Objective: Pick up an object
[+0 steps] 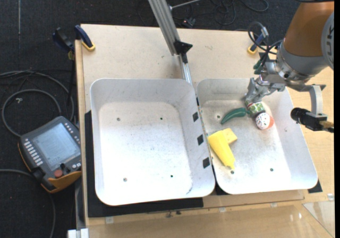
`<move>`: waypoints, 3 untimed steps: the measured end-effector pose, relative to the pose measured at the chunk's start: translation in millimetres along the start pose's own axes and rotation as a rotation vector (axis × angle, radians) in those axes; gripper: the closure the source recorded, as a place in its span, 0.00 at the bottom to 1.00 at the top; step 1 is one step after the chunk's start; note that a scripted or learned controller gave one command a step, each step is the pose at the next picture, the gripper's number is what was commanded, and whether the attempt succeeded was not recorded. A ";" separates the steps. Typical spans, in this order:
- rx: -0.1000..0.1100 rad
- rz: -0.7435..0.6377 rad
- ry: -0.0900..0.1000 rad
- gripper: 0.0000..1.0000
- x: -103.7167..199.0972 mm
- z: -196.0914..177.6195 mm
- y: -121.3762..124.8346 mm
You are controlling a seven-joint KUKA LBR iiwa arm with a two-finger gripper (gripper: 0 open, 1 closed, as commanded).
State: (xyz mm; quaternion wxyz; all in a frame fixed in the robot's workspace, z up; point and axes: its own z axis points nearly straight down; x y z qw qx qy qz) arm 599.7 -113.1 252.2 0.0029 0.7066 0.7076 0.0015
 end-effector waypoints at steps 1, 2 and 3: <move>0.005 -0.006 0.003 1.00 47.4 -4.2 -0.3; 0.008 -0.007 0.004 1.00 106.9 9.8 -4.6; 0.008 -0.008 0.004 1.00 168.0 20.3 -11.5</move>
